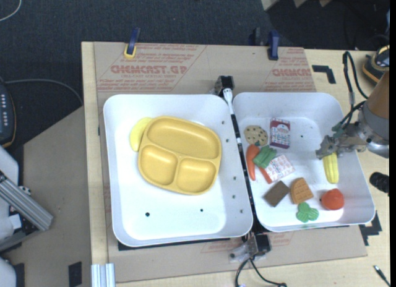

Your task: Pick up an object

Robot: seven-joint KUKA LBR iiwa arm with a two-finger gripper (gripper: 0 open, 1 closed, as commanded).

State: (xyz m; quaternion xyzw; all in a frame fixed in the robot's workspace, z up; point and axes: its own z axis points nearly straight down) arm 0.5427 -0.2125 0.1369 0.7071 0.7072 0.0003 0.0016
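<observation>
Gripper (329, 148) hangs low over the right bin's (309, 107) right side; grip state can't be read at this angle. Left bin (117, 156): yellow divided plate (179, 154). Right bin: cookie (255, 134), carrot (251, 162), red carton (280, 133), then corn cob (331, 168) just under the gripper, tomato (333, 199) nearby. Likely target is the corn; best to descend centred across its narrow width, clear of the bin wall.
</observation>
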